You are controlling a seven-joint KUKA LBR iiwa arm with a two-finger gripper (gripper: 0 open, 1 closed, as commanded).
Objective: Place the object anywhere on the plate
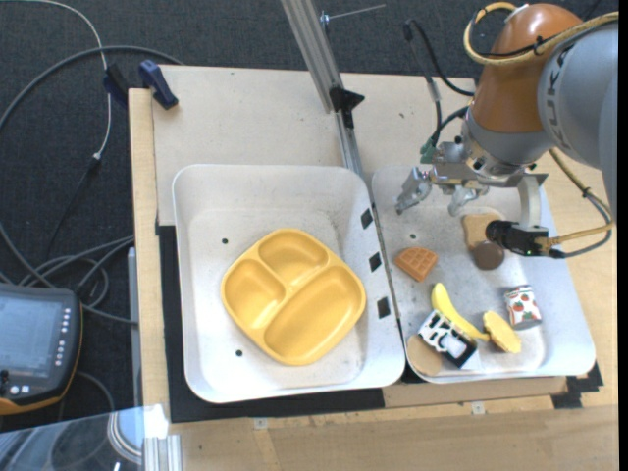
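Fixed overhead camera, slanted down, both bins (196, 263) framed

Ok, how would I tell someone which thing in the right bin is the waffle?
Look in the right bin, the one without the yellow plate. Near its left wall, about midway up, lies the waffle, above the banana. It is the small orange-brown piece with a grid pattern; the neighbours are plain yellow, tan, or dark brown and round.

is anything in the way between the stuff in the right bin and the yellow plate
Only the two bin walls where the bins meet, lying between the waffle piece in the right bin and the yellow plate in the left bin. The hand hangs above the right bin.
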